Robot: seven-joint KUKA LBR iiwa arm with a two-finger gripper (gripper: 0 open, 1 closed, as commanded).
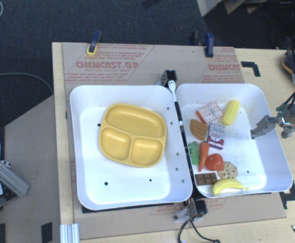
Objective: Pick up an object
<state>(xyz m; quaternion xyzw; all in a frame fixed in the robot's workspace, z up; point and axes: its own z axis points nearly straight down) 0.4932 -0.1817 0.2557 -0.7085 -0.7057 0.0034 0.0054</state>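
The right bin (269, 156) holds several toy foods along its left side: a yellow corn cob (231, 112), a red and white box (209, 112), a brown bread slice (198, 129), a small carton (216, 134), a carrot (204, 155), a tomato (214, 161), a cookie (228, 170), a chocolate bar (205, 178) and a banana (228, 187). My gripper (268, 126) hangs over the bin's right rim, apart from every toy. The corn cob is the nearest one, to its left. Nothing is seen in the gripper.
The left bin (86, 176) carries a yellow divided plate (132, 134). A green toy (193, 152) lies against the divider between the bins. Two clamps (92, 44) (209, 44) hold the cardboard base at the back. Bare white floor lies between the toys and my gripper.
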